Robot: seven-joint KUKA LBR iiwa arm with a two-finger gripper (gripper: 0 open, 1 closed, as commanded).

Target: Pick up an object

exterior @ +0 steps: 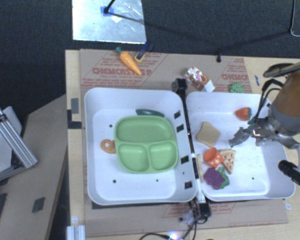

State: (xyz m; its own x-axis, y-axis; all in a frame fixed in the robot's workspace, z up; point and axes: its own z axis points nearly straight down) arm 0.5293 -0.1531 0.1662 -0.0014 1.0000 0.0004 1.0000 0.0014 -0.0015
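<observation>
Claw [238,136] hangs over the right bin [255,186], fingers spread and empty. Bread [208,133] lies just to its left, pizza [227,160] below.

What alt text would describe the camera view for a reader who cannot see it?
A grey robot arm's tool hovers over the right white bin, near a tan toast slice, pizza slice and purple grapes. The left white bin holds a green divided plate.

Divided plate [144,143] in left bin [97,109].
</observation>
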